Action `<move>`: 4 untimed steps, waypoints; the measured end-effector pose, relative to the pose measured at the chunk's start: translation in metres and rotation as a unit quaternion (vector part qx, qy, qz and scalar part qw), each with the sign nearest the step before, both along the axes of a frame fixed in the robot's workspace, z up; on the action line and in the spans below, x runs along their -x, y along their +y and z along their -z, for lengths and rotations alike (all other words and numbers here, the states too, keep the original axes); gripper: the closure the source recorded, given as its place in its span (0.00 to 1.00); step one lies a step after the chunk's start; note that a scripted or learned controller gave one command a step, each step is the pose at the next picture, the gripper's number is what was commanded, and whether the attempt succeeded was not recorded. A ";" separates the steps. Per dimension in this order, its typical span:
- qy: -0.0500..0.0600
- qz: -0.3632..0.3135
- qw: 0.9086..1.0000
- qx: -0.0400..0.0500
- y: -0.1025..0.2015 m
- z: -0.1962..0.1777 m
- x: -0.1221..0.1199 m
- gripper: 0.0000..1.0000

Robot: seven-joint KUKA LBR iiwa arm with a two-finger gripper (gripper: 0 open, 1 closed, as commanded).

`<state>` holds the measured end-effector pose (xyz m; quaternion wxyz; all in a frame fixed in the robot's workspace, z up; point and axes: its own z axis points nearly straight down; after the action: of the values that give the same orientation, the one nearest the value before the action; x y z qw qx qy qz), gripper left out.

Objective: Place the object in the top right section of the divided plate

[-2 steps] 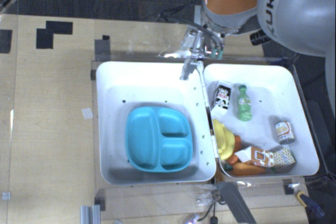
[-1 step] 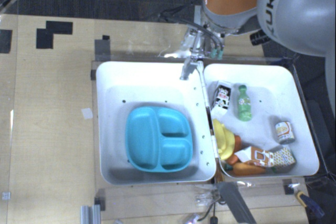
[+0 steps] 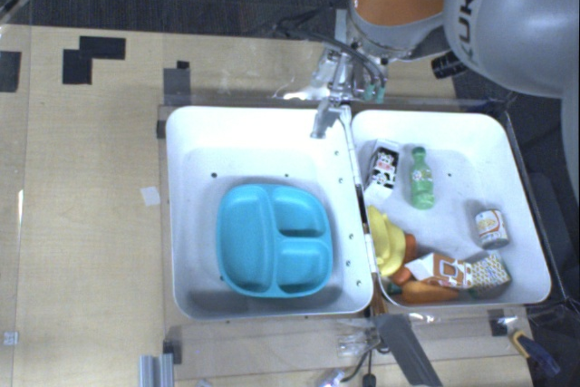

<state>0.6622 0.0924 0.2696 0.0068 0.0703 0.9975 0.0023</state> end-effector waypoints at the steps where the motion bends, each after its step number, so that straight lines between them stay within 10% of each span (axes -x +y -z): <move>1: 0.000 0.000 1.000 0.000 0.000 0.000 0.000 0.00; 3: 0.000 -0.033 0.999 0.001 -0.020 -0.036 0.012 0.00; 4: 0.004 -0.028 1.000 0.001 0.019 0.083 0.024 0.00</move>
<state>0.6378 0.1115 0.1869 0.0033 0.0427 0.9991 0.0017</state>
